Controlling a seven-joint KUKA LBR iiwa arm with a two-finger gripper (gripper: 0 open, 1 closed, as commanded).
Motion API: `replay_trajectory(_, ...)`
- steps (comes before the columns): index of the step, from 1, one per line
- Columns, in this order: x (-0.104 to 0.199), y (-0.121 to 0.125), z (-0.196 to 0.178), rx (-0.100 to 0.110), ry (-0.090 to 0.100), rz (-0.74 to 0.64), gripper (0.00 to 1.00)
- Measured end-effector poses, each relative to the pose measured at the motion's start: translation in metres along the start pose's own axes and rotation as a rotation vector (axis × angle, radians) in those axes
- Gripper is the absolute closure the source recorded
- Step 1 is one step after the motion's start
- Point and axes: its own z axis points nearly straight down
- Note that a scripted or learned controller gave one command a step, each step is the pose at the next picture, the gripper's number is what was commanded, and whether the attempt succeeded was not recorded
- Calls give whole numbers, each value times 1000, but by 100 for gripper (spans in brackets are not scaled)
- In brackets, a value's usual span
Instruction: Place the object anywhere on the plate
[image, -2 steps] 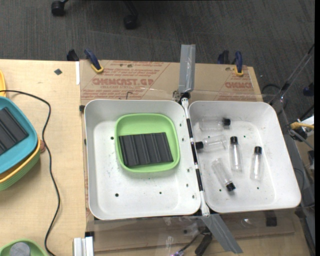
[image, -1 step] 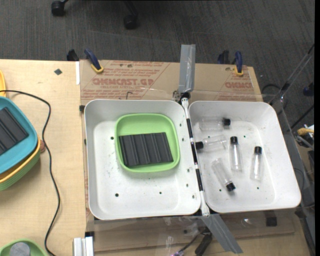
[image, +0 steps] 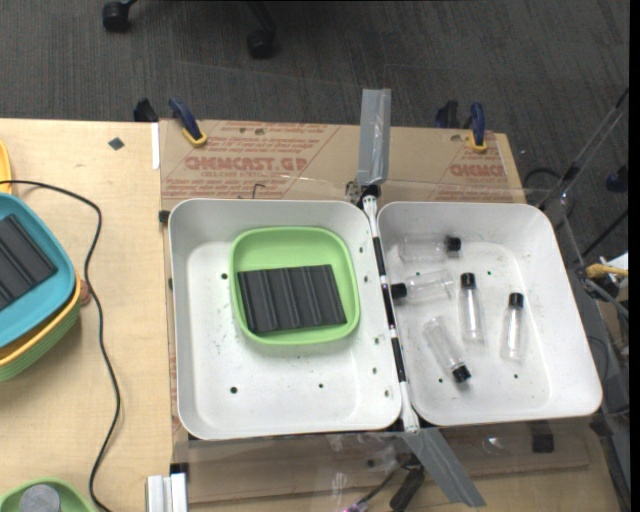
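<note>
Camera view is showing two white bins sitting side by side on the desk (image: 90, 400), and the gripper's state cannot be told. The green plate (image: 293, 286) is lying in the left bin (image: 200, 380), in its upper middle, with a dark ribbed pad (image: 291, 298) resting flat on it. The things to be moved are being taken for the clear vials with black caps, which are lying scattered in the right bin (image: 560, 390): one vial (image: 468, 306) near the centre, another (image: 513, 324) to its right, one (image: 444, 350) lower down, and two more (image: 428, 247) (image: 420, 290) toward the upper left of that bin. Each vial is being judged light, stiff, smooth and apt to roll or slip, possibly breakable if glass; it is best taken across the middle of its barrel, with the fingers set square to its long axis. The central vial is lying apart from its neighbours and is offering the freest approach. Between the bins a raised double rim (image: 383, 300) is standing in the way and must be cleared on transfer. Stacked coloured bowls (image: 30, 290) and a black cable (image: 95, 330) are lying at the left of the frame, well clear.
</note>
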Motion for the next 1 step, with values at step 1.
replay_trajectory(1, 0, 0, 2, -1, 1, 0, 0)
